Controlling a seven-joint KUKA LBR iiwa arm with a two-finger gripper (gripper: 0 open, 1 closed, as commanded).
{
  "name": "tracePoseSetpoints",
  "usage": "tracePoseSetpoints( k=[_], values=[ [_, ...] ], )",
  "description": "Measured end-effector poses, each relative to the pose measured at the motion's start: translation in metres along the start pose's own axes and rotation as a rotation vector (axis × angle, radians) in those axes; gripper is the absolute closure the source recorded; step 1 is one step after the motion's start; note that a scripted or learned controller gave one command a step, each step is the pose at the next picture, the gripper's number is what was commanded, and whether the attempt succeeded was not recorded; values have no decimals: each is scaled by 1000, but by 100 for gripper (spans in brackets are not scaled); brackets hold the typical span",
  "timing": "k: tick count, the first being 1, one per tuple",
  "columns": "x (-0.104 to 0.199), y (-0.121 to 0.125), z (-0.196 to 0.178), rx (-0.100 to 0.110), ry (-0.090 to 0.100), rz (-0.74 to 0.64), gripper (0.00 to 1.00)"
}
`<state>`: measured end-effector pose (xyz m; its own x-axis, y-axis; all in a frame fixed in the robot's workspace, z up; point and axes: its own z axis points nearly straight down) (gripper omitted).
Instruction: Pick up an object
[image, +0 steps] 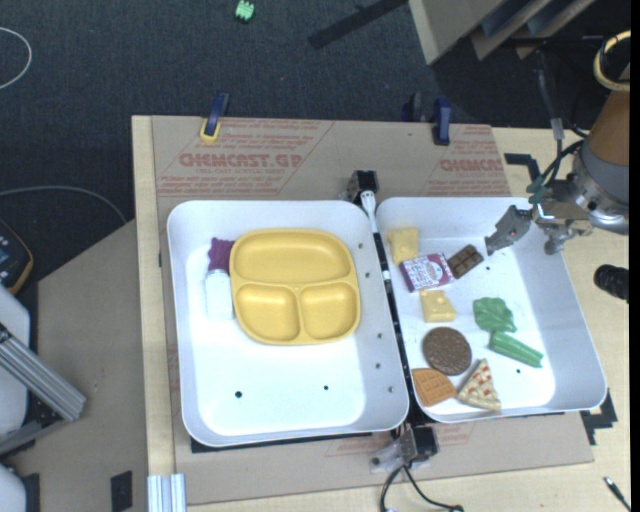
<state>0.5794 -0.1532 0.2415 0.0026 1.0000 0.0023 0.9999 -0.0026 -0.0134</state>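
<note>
My gripper hangs over the upper right part of the right bin, fingers spread open with nothing between them. Its left finger is just right of a brown chocolate piece. In the same bin lie a pale yellow cheese block, a maroon and white packet, a small yellow wedge, two green pieces, a round brown cookie, an orange waffle and a pizza slice.
The left bin holds a yellow divided plate, with a purple item and a white bottle at its left side. The arm's wrist comes in from the right edge.
</note>
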Motion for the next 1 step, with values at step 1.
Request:
tracePoseSetpoints(
  k=[1],
  values=[
    [0, 2, -8, -14, -2, -3, 0]
  ],
)
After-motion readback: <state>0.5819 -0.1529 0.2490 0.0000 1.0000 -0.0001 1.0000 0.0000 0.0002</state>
